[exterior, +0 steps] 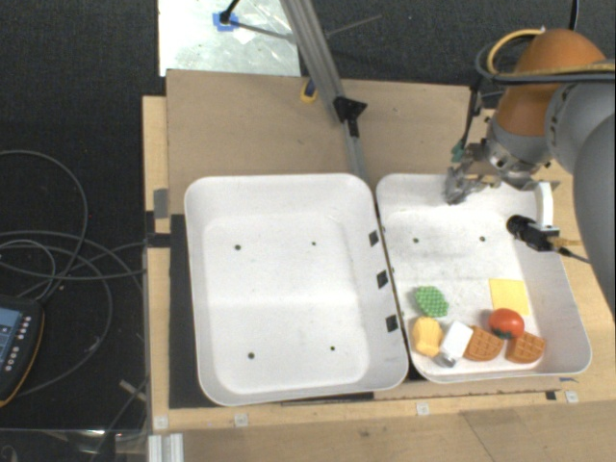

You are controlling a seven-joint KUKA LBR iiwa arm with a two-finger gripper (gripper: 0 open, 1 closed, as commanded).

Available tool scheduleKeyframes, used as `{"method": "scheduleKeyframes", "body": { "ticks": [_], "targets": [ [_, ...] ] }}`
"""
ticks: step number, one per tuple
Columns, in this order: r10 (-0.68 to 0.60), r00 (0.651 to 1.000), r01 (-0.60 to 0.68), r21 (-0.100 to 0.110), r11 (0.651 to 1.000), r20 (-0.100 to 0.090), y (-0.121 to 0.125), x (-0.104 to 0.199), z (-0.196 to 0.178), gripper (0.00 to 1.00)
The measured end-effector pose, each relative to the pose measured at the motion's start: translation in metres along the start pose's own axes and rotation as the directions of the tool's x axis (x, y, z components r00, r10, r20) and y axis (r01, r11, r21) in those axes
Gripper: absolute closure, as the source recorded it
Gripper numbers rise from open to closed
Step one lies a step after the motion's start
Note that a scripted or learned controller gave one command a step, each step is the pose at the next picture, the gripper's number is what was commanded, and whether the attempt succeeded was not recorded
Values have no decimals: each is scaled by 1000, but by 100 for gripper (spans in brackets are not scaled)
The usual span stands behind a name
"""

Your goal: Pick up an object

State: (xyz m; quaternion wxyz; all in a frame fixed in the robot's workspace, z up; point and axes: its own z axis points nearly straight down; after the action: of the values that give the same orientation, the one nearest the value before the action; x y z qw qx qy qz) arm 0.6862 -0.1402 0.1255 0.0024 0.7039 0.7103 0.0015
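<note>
My gripper (458, 190) hangs over the far edge of the right bin (452, 248), with nothing seen between its fingers. The bin's objects lie along its near side, well away from the gripper: a green knobbly piece (432, 301), a yellow-orange piece (426, 335), a small white block (455, 340), a yellow flat square (508, 295), a red tomato-like ball (507, 322), and two brown waffle-like pieces (484, 346) (526, 347).
The left bin (279, 287) lies beside the right one, with black clips along their shared edge. A grey camera pole (322, 56) slants over the brown bench behind. A black fixture (527, 230) sits at the right bin's right rim. Cables trail at the left.
</note>
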Motion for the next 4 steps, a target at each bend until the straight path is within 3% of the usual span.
{"method": "scheduleKeyframes", "body": {
  "ticks": [2,4],
  "targets": [
    [4,1000,-4,-3,1000,0,0,-1,-96,100],
    [-2,1000,2,2,1000,-3,1,101,-120,100]
  ]
}}
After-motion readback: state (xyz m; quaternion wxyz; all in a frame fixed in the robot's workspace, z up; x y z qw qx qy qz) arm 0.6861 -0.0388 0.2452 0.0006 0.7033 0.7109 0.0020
